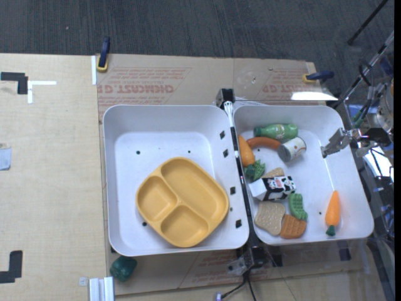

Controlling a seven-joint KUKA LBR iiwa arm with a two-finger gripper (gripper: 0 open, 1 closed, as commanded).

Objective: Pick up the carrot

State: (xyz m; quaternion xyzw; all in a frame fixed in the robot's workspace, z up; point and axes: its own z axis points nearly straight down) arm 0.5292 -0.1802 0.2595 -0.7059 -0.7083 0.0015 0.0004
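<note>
Camera view looks down on two white bins side by side; the carrot (333, 209) lies in the right bin (313, 113), close against its right wall and near the front right corner, orange body pointing toward the back, small green top toward the front. It lies apart from the clutter: the nearest things, a green leafy piece (296, 205) and a slice of bread (270, 217), sit toward the middle of the bin's front edge. A second orange, carrot-like piece (245, 150) rests against the left wall of the same bin, beside a sausage (265, 142), a green bottle (276, 131) and a small can (292, 148). The left bin (164, 113) carries a yellow divided plate (182, 200).

Judging by its look, the carrot is a toy: light, stiff, smooth and probably a bit slippery, with a taper that could squirt out of a pinch. The thick middle of the body, taken across its width, seems the safest hold; the nearby wall leaves little room for a finger on that side.

The gripper (333, 144) hangs over the right edge of the right bin, further back than the carrot and well apart from it. It touches nothing that can be made out, nothing is seen in its grasp, and how far it is parted cannot be told
</note>
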